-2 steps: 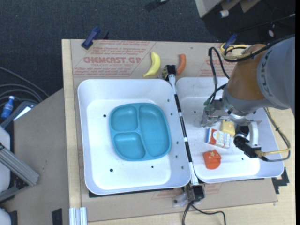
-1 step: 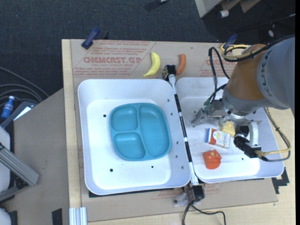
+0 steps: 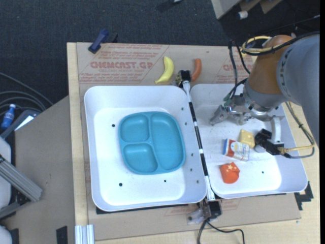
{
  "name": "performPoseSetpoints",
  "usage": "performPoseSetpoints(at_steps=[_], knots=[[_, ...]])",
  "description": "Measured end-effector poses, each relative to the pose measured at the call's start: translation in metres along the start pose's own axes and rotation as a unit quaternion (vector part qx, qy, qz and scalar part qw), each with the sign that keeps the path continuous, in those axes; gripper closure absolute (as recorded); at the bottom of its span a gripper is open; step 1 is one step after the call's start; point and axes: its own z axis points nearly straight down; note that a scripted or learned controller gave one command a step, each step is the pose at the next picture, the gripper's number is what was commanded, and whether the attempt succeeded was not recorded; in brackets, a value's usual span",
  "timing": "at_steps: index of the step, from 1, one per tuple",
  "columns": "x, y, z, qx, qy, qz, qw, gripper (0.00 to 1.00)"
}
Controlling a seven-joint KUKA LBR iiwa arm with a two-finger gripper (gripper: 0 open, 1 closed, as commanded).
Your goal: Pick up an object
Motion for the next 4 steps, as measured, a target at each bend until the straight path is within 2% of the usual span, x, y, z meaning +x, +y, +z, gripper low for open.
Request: performPoseSetpoints(at_steps=[1,2,3,4], knots=[[0.017,0.052,0.000,-0.001,0.000,0.000,1.0000,0.00],[0.008,-0.004,0.000,0.001,0.000,0.000,1.0000,0.00],[0.019,0.052,0.000,0.000,0.000,0.000,1.0000,0.00],[0.018,-0.004,0.000,0.001,0.001,0.001,1.0000,0.00]])
